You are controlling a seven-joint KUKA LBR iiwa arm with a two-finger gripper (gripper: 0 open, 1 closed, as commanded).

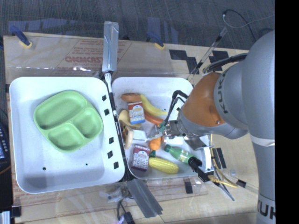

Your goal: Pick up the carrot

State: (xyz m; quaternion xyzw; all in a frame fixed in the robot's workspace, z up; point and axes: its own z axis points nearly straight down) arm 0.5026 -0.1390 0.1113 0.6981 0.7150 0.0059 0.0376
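Orange carrot (155,143) mid right bin (154,84); gripper (162,131) at its 12 o'clock, touching; grip state unclear; corn (163,165) at 6.

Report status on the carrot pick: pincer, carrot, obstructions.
Pincer down in right bin, finger state unclear. Carrot right beneath it, among the clutter. Banana, corn, green bottle, small cartons crowd close.

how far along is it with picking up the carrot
Done: the arm has reached into the right bin, and the claw sits low over the toy food. In hand: nothing visibly lifted; the carrot lies among the pile. Left: grasp it and raise it clear.
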